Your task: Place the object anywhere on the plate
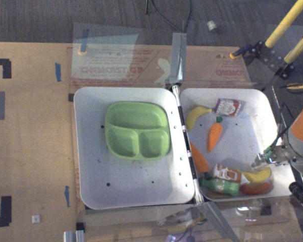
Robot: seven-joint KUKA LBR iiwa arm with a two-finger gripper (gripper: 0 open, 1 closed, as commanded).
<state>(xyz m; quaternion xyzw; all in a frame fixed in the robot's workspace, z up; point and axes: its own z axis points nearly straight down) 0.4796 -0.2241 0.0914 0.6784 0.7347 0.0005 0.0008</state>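
Note:
A green three-compartment plate (137, 130) lies in the left bin (91, 175), with nothing on it. The right bin (242, 130) holds toy food: a banana (197, 116), a small red packet (228, 107), an upright carrot (214, 135), a second carrot (198, 159) along the left wall, an orange-and-white carton (227, 173), a green bottle (221, 186), a yellow banana (259, 175) and a red piece (255, 188). My gripper (266, 158) hangs at the bin's right side, just above the yellow banana. Nothing shows between its fingers.
A metal divider (184, 135) separates the two bins. The arm's orange band (300, 130) sits at the right edge. Yellow poles and clamps (272, 49) stand at the back right. Blue tape marks (57, 72) dot the wooden bench.

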